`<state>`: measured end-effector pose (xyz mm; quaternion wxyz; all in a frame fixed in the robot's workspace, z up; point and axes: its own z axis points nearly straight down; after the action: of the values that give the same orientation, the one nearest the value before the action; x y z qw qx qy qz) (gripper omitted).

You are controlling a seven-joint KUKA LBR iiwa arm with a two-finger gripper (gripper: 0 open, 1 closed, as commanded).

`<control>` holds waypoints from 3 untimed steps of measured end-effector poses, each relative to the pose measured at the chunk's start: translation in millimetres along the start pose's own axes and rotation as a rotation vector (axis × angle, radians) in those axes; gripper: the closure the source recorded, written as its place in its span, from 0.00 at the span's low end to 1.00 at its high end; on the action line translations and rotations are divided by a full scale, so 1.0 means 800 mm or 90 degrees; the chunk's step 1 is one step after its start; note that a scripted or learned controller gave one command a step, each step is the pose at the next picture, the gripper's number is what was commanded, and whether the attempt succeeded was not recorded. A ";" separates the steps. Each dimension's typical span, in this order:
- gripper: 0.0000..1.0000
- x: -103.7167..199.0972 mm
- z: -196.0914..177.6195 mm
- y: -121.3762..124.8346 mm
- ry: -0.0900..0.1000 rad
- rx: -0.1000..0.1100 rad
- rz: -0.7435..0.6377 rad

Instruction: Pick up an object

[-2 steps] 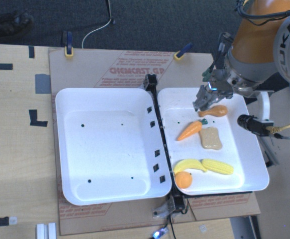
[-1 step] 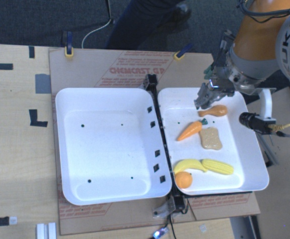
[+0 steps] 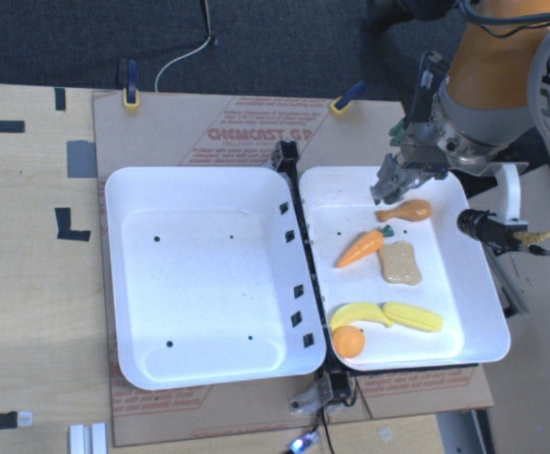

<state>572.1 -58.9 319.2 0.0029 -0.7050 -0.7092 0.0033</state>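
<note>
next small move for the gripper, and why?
Probably a short descent onto the drumstick: the gripper sits right at its narrow end in the right bin, with nothing visibly between the fingers. The carrot lies clear, just below.

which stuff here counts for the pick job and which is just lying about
Job:
gripper
drumstick
carrot
bread slice
banana
corn
orange
right bin

Lying about:
left bin
cardboard sheet
two clamps
cable
</note>
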 end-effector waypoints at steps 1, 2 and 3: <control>1.00 0.001 -0.012 0.000 0.000 0.001 -0.001; 1.00 0.001 -0.023 0.000 0.000 0.002 -0.001; 1.00 0.002 -0.035 0.000 0.000 0.002 -0.002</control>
<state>572.6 -57.6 347.4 0.0041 -0.7041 -0.7101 0.0046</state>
